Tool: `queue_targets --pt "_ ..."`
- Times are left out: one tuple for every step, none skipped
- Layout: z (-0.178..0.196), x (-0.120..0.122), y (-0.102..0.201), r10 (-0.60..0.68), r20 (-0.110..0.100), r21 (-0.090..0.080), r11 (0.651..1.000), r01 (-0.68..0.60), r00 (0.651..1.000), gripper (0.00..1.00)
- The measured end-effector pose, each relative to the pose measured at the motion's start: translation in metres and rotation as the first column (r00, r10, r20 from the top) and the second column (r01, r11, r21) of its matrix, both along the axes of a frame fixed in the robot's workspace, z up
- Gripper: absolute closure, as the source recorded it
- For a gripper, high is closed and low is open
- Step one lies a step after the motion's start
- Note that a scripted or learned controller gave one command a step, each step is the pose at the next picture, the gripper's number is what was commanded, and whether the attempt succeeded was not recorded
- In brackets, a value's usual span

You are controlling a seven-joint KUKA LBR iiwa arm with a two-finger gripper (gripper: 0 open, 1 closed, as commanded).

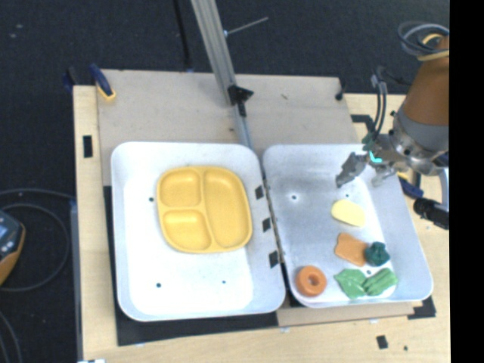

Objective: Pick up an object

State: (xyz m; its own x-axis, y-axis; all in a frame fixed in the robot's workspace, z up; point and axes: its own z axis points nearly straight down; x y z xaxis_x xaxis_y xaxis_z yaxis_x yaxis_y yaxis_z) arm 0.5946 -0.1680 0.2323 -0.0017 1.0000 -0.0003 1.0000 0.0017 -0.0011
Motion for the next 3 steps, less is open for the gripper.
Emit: queue_targets --pt "0.001 0.001 0.0 0.001 0.003 -0.001 1.0 -0.001 1.0 0.0" --pt "-0.041 -0.001 -0.004 -0.002 -0.001 -0.001 1.0 0.002 1.0 0.0" --pt "-0.087 -0.007 -0.011 -0.002 -0.001 -0.001 1.0 0.002 1.0 0.0"
